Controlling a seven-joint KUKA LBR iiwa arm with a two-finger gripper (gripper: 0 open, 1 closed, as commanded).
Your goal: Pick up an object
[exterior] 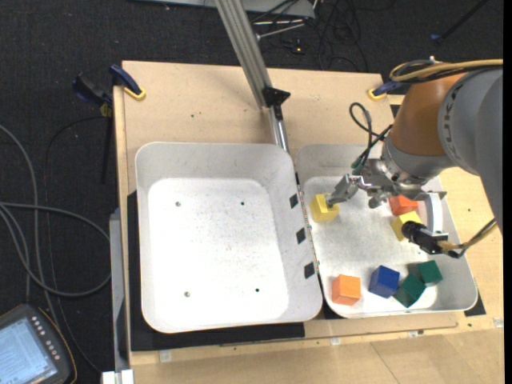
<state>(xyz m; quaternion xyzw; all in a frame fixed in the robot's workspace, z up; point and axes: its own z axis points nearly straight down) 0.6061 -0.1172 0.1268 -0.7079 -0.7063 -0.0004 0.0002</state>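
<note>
The right bin [362, 232] holds several small blocks. A yellow block [324, 207] lies near its left wall. My gripper [357, 196] hangs over the bin's upper middle, open, with nothing between the fingers. Its left fingertip [338, 198] sits right beside the yellow block's upper right corner; I cannot tell whether they touch. An orange-red block [404, 205] and a second yellow block [402, 227] lie just right of the gripper, partly hidden by the wrist and its cable.
An orange block [346, 289], a blue block [384, 280] and two green blocks [411, 292] [430, 272] sit along the right bin's near edge. The left bin [216, 238] lies alongside. A metal pole [244, 46] slants over the bench's far side.
</note>
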